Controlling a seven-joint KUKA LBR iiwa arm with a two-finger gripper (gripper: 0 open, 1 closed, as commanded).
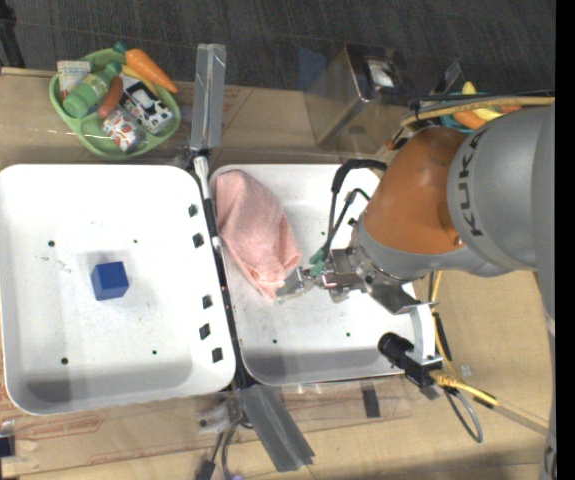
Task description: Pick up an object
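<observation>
Pink cloth [255, 233] in right bin [307, 368], blue cube [110, 279] left.

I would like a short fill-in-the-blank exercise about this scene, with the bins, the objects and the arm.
1. The blue cube lies in the ____ bin of the camera view.
2. The cloth in the right bin is ____ in colour.
3. The end effector is at the lower edge of the ____.
4. The green bowl of toys stands ____ the bins.

Missing words: left; pink; cloth; outside
</observation>
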